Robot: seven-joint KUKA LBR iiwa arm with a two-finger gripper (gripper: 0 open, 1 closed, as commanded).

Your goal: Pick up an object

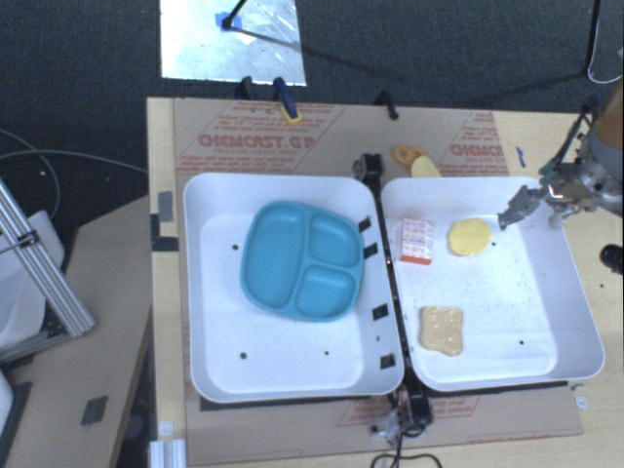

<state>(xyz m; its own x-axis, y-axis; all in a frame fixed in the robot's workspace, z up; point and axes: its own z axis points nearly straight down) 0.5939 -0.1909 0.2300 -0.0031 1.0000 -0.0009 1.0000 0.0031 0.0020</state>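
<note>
The right bin (570,300) holds three small things: a round yellow piece (470,237), a red and white packet (416,240) and a tan slice like toast (442,330). My gripper (534,213) hangs over the bin's upper right part, just right of the yellow piece and apart from it. It is open, and nothing sits between its fingers. One dark fingertip (513,213) points toward the yellow piece.
A blue divided plate (302,261) lies in the left bin (210,291). Behind the right bin, on the cardboard, lie a yellow and an orange item (419,162). A shiny sheet (232,27) lies on the floor at the back.
</note>
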